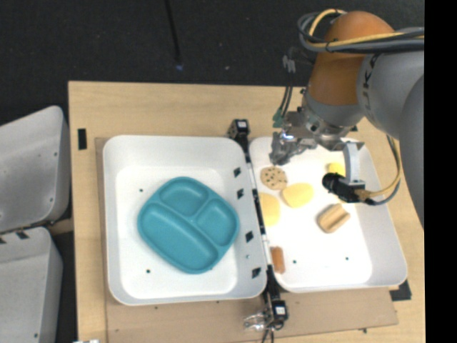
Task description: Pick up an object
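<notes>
My gripper hangs over the far left part of the right bin, just above and behind a round brown cookie. Close to the cookie lie a pale yellow oval piece and a second yellow piece against the bin's left wall. A tan cylinder-shaped roll lies nearer the middle. A small orange-brown sausage-like piece rests by the front left wall. A bright yellow item is partly hidden behind a black fitting on the arm.
The left bin holds a teal divided tray. Black clips run along the wall shared by the two bins. The arm's grey body and orange band cover the right bin's far side.
</notes>
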Controlling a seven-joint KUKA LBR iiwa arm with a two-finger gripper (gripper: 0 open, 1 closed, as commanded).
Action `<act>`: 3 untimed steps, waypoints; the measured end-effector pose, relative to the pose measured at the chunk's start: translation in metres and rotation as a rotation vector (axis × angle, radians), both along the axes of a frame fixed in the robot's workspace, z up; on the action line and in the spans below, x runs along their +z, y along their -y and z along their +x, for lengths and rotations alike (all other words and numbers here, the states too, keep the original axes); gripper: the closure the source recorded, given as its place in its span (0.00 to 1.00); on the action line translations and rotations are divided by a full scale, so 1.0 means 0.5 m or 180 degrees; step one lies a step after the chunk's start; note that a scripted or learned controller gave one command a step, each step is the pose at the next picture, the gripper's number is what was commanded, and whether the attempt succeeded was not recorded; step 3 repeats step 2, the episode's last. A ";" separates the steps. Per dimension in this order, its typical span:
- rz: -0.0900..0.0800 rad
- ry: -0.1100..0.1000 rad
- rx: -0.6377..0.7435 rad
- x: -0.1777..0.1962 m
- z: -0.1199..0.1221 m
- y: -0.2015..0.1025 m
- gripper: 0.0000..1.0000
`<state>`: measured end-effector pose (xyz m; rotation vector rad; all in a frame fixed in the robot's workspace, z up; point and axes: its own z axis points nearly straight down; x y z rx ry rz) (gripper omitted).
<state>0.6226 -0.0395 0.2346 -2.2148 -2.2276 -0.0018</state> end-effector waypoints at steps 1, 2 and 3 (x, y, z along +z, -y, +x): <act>-0.0001 -0.0007 0.0000 -0.010 -0.035 -0.104 1.00; 0.0002 -0.0006 0.0005 -0.006 -0.086 -0.216 1.00; 0.0002 -0.0006 0.0005 -0.006 -0.086 -0.216 1.00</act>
